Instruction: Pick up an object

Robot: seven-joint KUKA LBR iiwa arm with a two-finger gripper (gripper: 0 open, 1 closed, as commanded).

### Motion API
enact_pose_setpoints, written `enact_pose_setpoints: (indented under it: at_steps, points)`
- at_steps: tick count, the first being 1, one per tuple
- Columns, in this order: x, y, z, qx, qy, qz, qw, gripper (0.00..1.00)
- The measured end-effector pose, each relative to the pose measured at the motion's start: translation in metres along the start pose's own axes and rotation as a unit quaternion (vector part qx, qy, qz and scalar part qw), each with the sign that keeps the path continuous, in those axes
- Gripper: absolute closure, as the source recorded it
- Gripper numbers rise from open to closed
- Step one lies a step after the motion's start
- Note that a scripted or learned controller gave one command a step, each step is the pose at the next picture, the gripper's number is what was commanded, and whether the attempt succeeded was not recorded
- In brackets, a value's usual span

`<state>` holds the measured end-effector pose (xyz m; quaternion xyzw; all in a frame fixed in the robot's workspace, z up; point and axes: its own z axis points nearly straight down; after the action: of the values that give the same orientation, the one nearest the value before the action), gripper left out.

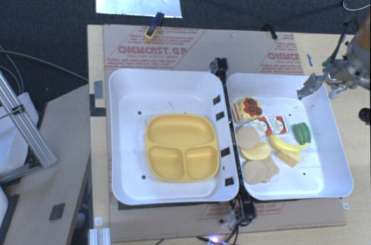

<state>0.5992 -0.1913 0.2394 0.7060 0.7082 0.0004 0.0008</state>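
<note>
White plastic bins sit side by side on the bench, and almost everything about the task looks yet to be done. The left bin [124, 93] carries a yellow divided tray [181, 146], its three compartments bare. The right bin [330, 180] has the candidates for picking, all lying loose on its floor in a cluster toward its left half: a pizza slice [248, 108] at the top, a red-and-white packet [272, 124] just below it, a green pepper [302, 133] to the right, a banana [286, 145] beside it touching an orange wedge [290, 158], and several pale round pieces [255, 152] stacked toward the near side. The gripper [312, 86] hangs at the upper right rim of this bin, above its far corner and well apart from the toy food; nothing sits between its fingers, and whether the jaws stand open or closed I cannot tell, since at this angle the tip reads as a single grey shape. My judgement is that no object has been lifted: each piece rests flat in the bin and none is near the tool. What is left is the whole of the work, namely travelling over a chosen piece, descending, closing on it and raising it clear. The pepper and banana lie nearest the arm and look the most separate from their neighbours.
</note>
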Motion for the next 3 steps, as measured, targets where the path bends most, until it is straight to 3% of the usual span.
enact_pose_setpoints:
  at_steps: [1, 2, 3]
  points:
    - [-0.015, -0.021, 0.084, 0.004, 0.001, 0.002, 1.0, 0.0]
    - [0.065, -0.044, 0.155, -0.002, -0.001, -0.001, 1.0, 0.0]
    - [0.107, 0.013, 0.129, -0.004, 0.0, -0.003, 1.0, 0.0]
